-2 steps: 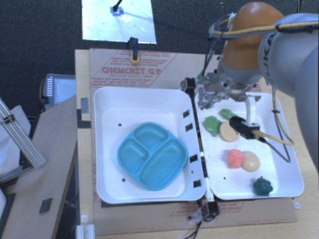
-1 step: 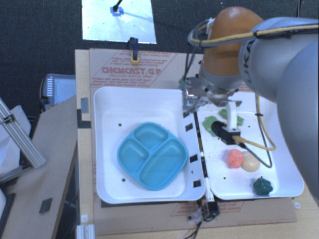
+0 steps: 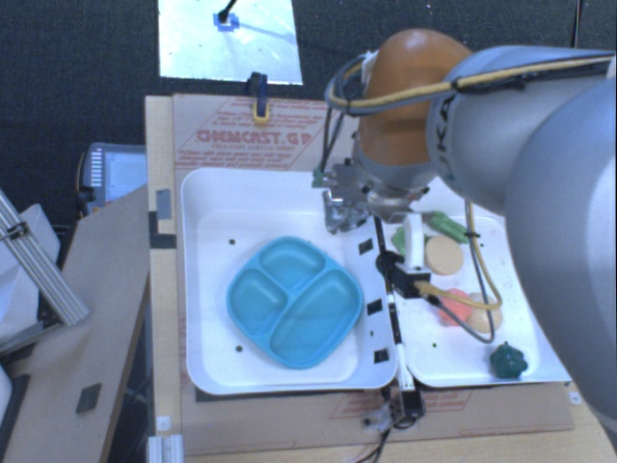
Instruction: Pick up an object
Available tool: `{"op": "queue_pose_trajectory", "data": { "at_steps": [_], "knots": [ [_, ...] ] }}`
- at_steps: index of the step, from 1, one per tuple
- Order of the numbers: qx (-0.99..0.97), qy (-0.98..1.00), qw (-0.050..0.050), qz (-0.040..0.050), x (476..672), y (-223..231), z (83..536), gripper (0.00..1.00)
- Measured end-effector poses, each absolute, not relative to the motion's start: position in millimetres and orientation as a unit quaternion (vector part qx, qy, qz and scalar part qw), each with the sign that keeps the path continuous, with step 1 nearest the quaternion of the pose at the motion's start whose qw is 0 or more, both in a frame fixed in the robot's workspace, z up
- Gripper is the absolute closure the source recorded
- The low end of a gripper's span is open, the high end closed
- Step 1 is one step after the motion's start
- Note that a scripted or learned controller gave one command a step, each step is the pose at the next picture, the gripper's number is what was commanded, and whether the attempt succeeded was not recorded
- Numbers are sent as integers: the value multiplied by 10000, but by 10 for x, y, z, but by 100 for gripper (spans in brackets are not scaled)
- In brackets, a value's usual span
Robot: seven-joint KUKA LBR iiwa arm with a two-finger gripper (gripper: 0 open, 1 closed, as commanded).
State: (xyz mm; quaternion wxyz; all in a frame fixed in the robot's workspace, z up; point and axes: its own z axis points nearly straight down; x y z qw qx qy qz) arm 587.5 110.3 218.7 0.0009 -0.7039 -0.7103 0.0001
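A blue divided plate (image 3: 294, 302) lies in the left white bin (image 3: 210, 258). The right bin (image 3: 453, 360) holds a green pod-like piece (image 3: 446, 225), a tan round disc (image 3: 444, 256), a pink and orange piece (image 3: 465, 307) and a dark green lump (image 3: 507, 360). My gripper (image 3: 343, 213) hangs over the far right corner of the left bin, just beyond the plate and close to the wall between the bins. Nothing shows between its metal tips from this angle.
The grey arm and its orange band cover the far part of the right bin. A cardboard sheet (image 3: 251, 135) lies under the bins, with a yellow clamp (image 3: 260, 109) at its far edge. A ramp and metal rails (image 3: 39, 268) stand to the left.
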Motion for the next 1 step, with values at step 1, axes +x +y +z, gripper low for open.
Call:
{"op": "queue_pose_trajectory", "data": {
  "at_steps": [1],
  "knots": [
    [-7057,-7085,2,0,5883,1076,2190,0]
  ]
}}
